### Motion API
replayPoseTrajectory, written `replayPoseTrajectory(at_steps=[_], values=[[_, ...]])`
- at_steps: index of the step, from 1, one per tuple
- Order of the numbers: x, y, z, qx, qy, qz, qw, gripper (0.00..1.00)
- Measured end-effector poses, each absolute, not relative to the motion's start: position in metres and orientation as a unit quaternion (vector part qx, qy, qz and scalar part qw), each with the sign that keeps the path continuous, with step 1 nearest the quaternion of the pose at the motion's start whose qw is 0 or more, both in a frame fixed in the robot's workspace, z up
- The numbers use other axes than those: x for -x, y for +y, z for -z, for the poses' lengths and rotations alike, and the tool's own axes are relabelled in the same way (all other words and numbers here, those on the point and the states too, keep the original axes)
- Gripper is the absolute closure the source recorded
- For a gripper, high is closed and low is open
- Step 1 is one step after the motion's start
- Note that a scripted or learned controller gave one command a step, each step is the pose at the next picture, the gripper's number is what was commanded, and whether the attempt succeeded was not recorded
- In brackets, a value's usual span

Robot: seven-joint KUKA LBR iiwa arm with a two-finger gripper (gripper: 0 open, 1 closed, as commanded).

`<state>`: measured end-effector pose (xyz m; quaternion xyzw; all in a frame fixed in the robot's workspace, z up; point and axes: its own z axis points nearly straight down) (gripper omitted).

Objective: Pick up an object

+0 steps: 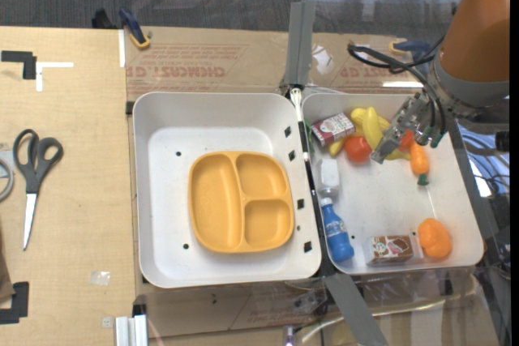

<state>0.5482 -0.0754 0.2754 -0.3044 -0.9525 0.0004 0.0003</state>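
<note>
The right white bin (462, 198) has bare floor at its centre; toys crowd twelve o'clock, a blue plastic bottle (334, 229) lines nine, a small brown carton (392, 249) blocks six.

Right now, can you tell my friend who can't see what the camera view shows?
The robot arm's end effector hangs over the right white bin, above a yellow banana and a red tomato. That bin also holds a carrot, an orange, a blue bottle and two small cartons. The left bin holds a yellow divided plate.
</note>
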Motion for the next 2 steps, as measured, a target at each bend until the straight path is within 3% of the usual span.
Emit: replayPoseTrajectory(at_steps=[1,2], values=[[-0.648,-0.064,-0.277,0.289,-0.957,-0.0006,-0.002,1.00],[-0.630,-0.011,-0.211,0.392,-0.920,-0.0004,0.000,1.00]])
